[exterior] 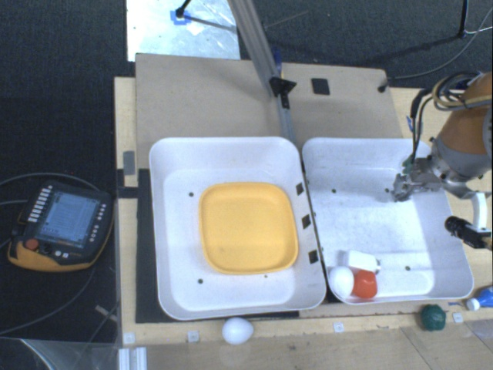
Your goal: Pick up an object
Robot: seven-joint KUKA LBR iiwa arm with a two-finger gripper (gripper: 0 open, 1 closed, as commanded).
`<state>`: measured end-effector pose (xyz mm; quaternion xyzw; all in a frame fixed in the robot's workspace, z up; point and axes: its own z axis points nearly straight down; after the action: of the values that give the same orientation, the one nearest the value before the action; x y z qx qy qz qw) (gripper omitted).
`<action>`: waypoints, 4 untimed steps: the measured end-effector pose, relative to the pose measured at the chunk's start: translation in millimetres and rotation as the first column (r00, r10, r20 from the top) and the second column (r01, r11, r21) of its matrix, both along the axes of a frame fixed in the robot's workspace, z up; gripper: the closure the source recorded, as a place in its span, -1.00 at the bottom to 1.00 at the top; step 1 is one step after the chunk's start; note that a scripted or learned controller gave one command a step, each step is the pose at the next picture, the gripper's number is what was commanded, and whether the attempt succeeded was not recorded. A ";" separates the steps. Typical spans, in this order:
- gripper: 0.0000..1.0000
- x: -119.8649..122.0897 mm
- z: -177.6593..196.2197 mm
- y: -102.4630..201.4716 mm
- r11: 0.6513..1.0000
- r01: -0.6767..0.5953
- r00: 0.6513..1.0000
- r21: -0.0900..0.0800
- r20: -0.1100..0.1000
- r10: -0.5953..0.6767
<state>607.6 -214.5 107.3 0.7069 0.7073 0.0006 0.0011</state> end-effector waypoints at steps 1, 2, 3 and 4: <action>1.00 -3.3 62.4 -0.5 1.000 0.000 1.000 -0.001 0.003 0.000; 1.00 0.3 106.4 3.6 1.000 -0.001 1.000 0.000 0.002 0.001; 1.00 1.2 154.3 3.4 1.000 -0.001 1.000 -0.001 0.003 0.001; 1.00 -1.1 142.3 56.7 1.000 -0.003 1.000 0.001 -0.002 0.003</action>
<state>606.5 -157.9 249.5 0.7057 0.7085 0.0002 -0.0002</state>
